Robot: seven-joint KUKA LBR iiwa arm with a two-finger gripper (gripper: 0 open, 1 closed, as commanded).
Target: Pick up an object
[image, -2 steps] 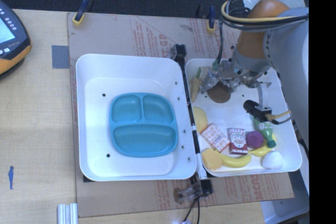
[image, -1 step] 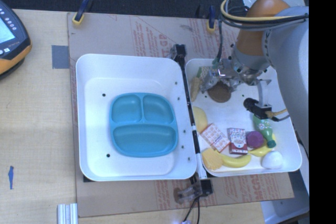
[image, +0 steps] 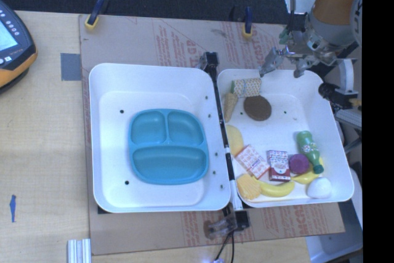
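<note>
The camera view looks down on a wooden bench bearing two white bins side by side. The left bin (image: pixel 104 132) holds a blue divided plate (image: pixel 167 146), lying flat near its middle. The right bin (image: pixel 283 111) holds the loose objects for picking. Near its far left corner lie a pale checked cracker (image: pixel 248 87) and a dark brown round cookie (image: pixel 257 108), close beside each other. Along its near side are a pink and white wrapped packet (image: pixel 251 160), a small red and white carton (image: pixel 279 165), a yellow banana (image: pixel 274 188), a purple round piece (image: pixel 299 164), a green bottle-shaped piece (image: pixel 306 145) and a white egg-like ball (image: pixel 318 188) in the near right corner. The arm, grey with an orange band (image: pixel 338 6), comes in from the right, and its gripper (image: pixel 284 64) hangs above the far edge of the right bin, just beyond the cracker. Its two fingers are spread wide apart, with nothing between them. None of the objects touches the gripper. A yellow and black handheld controller (image: pixel 12 40) rests at the far left of the bench, and clamps sit along the far edge of the board under the bins.
</note>
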